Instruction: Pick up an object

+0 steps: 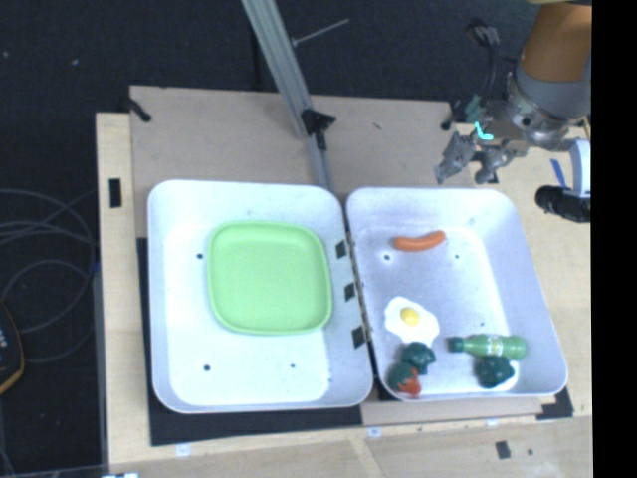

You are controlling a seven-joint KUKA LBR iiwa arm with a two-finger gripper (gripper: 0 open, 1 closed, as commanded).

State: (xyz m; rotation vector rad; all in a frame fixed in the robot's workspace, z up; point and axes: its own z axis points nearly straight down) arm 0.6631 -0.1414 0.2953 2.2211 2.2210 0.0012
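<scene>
Lying slightly curved, orange sausage [419, 241] glistens.

You see a grey metal arm [550, 88] with an orange band, thin black cables, and a dark two-finger gripper [470, 165].

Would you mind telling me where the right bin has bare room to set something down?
The right bin is bare between the sausage and the fried egg, and along its right wall. Its near end is crowded: egg, green bottle, two broccoli pieces.
</scene>
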